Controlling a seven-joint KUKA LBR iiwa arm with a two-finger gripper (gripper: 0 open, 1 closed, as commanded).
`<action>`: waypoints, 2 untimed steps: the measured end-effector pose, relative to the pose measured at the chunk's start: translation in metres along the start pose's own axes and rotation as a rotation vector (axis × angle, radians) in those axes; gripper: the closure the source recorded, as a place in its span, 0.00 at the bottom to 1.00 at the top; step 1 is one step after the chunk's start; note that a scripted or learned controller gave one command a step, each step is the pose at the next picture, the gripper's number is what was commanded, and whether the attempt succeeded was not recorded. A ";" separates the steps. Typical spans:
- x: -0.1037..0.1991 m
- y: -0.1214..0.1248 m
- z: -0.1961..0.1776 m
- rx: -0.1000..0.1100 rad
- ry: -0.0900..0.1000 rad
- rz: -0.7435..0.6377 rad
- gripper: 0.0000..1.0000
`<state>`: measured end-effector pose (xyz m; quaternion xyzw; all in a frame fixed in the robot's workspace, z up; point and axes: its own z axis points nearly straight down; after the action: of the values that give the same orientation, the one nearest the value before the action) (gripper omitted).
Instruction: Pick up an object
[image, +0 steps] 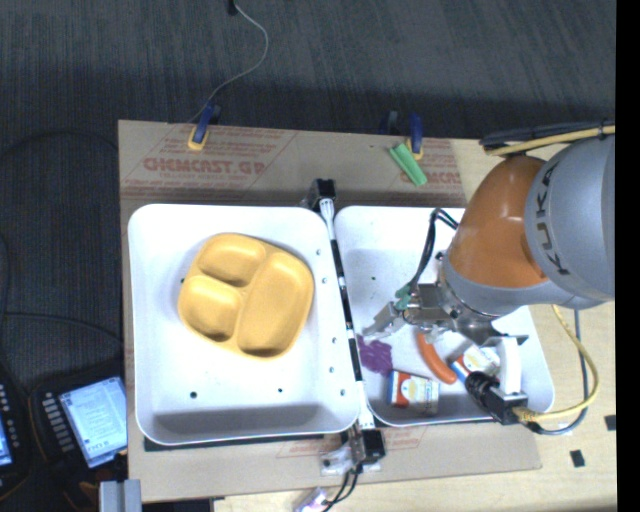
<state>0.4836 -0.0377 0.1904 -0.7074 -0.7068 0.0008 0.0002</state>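
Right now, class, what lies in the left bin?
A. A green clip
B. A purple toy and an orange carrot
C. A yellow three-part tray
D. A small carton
C: the yellow tray with three compartments sits alone in the left bin; the purple toy, carrot and carton lie in the right bin, and the green clip rests on the cardboard behind.

Big grey KUKA arm (585, 215) fills the right side — black lettering down its shell, a glossy orange band (500, 225) swelling above the wrist. Below it a grey collar, metal gripper (400, 315) hardware, a black cable looping up — yellow cable trailing.
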 end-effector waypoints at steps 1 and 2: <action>-0.074 0.001 0.096 -0.001 0.001 -0.001 0.00; -0.075 0.001 0.086 -0.001 0.000 0.000 1.00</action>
<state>0.4842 -0.1126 0.1042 -0.7072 -0.7070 0.0003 -0.0001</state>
